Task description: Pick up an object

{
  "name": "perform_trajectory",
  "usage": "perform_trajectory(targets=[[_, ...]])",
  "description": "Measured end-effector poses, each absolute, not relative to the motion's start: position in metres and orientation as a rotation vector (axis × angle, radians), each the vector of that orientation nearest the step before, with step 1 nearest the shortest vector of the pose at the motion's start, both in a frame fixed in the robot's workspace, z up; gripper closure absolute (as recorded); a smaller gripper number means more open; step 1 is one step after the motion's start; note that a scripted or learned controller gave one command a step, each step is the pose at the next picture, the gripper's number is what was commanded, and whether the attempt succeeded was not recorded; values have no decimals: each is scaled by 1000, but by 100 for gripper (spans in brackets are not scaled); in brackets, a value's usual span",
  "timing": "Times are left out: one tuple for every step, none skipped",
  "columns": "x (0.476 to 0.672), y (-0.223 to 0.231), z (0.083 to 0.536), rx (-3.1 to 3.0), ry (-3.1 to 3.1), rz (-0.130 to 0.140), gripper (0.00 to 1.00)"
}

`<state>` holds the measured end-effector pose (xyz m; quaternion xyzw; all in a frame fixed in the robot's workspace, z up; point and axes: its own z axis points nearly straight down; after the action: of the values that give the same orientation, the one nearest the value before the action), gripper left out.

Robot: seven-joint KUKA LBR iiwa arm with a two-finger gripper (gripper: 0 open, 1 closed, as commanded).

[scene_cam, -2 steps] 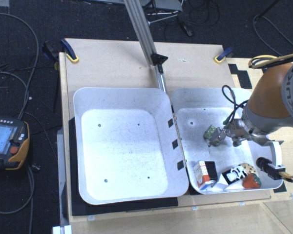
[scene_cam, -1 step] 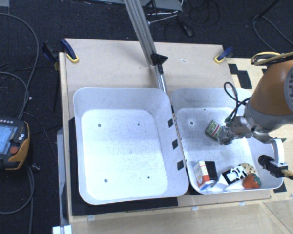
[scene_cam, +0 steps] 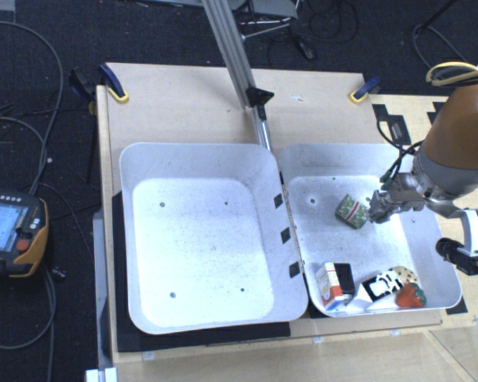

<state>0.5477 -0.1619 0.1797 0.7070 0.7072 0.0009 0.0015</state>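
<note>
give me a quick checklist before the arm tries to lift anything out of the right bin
1. Target chosen: the green packet lies in the right bin, apart from the other items. Ok.
2. Hand at the target: it sits at the packet's right edge, touching or nearly so. Ok.
3. Packet between the fingers: too small and dark to tell. Cannot tell.
4. Room around the packet: bare bin floor on its other sides, wall not close. Ok.
5. Other items out of the way: carton, black-and-white box and red piece lie along the near wall. Ok.
6. Packet lying flat: it looks tilted. Cannot tell.
</note>
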Motion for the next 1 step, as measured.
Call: perform_trajectory(targets=[[540,-162,227,2219,2219,3,100]])
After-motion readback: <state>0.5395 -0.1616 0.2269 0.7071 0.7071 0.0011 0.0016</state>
